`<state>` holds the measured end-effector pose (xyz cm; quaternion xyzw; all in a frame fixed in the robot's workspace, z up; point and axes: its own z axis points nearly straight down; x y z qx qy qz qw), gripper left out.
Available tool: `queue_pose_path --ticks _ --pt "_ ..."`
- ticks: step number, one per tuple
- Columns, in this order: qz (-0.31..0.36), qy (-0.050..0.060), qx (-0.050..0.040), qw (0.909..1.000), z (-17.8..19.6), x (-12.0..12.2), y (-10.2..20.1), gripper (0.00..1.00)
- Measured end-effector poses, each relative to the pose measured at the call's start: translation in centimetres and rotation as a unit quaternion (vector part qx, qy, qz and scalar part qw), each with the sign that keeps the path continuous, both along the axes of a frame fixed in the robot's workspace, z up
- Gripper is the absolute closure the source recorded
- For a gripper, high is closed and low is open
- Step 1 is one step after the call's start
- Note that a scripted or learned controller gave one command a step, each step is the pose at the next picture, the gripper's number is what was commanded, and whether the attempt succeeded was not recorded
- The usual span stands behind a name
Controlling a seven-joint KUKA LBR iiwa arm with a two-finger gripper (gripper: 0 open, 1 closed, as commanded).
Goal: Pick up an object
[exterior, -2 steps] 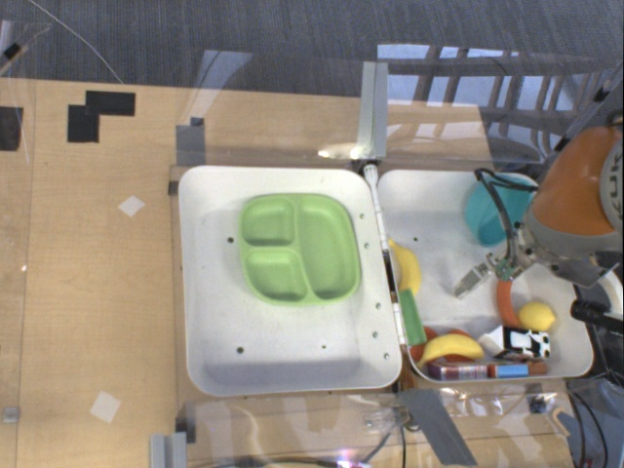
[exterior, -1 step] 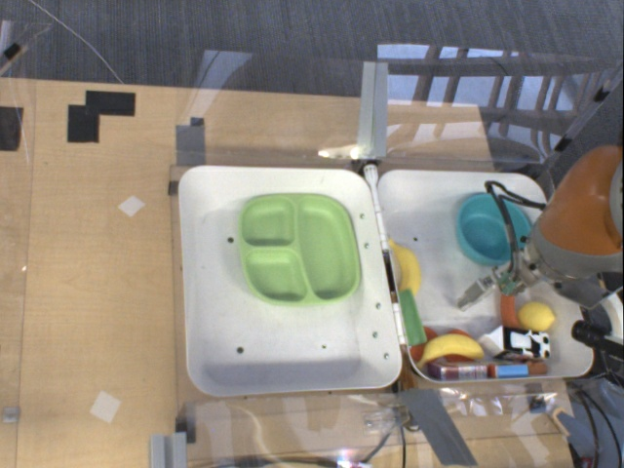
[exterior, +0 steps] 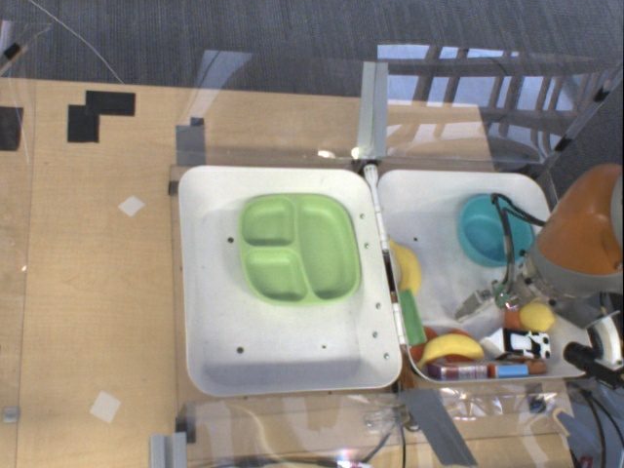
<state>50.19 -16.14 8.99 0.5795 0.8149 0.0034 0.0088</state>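
My tool (exterior: 487,300) hangs low in the right bin (exterior: 429,198), near a teal bowl (exterior: 480,232) and a yellow ball (exterior: 536,316). A green divided plate (exterior: 297,249) lies in the left bin (exterior: 210,291).

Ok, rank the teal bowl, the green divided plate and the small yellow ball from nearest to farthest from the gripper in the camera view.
1. Small yellow ball, right bin, just right of the gripper.
2. Teal bowl, same bin, toward the back, above the gripper in the picture.
3. Green divided plate, left bin, across the divider.
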Motion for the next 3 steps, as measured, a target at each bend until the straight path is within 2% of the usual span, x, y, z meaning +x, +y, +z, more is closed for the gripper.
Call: queue_pose_path --ticks 1,2,3 --pt "-0.021 0.003 0.0009 0.9998 -0.1 4.1 -3.9 0.00" --pt "-0.016 0.000 -0.0005 0.9999 1.2 4.4 -3.9 1.00" --pt "-0.016 0.001 -0.0005 0.9999 1.1 4.3 -3.8 0.00"
